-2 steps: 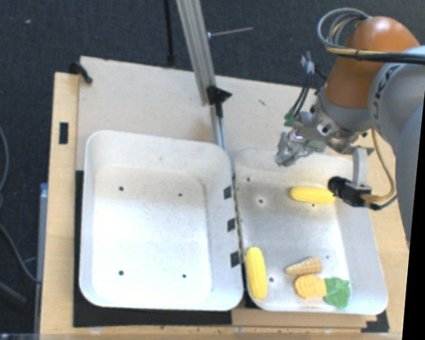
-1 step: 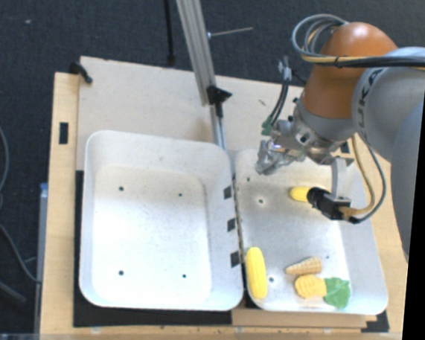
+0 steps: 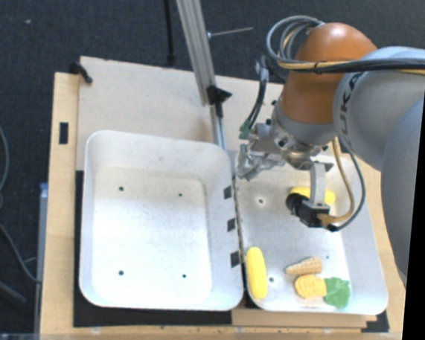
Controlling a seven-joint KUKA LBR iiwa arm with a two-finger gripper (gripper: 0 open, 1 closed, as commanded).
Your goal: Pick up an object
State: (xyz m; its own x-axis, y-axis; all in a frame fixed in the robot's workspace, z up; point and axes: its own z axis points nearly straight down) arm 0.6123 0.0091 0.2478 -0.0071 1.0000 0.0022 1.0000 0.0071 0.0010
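gripper [image 3: 249, 164] hovering at right bin [image 3: 363, 240] 11 o'clock corner, finger state unclear, banana [image 3: 256, 272] lying at 7 o'clock, corn [image 3: 310, 287] at 6 o'clock

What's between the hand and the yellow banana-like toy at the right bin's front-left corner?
Nothing visible. The hand hangs over the right bin's back-left corner; the yellow toy lies at its front-left along the dividing wall, with bare floor between. The corn pieces sit to the toy's right, apart from it.
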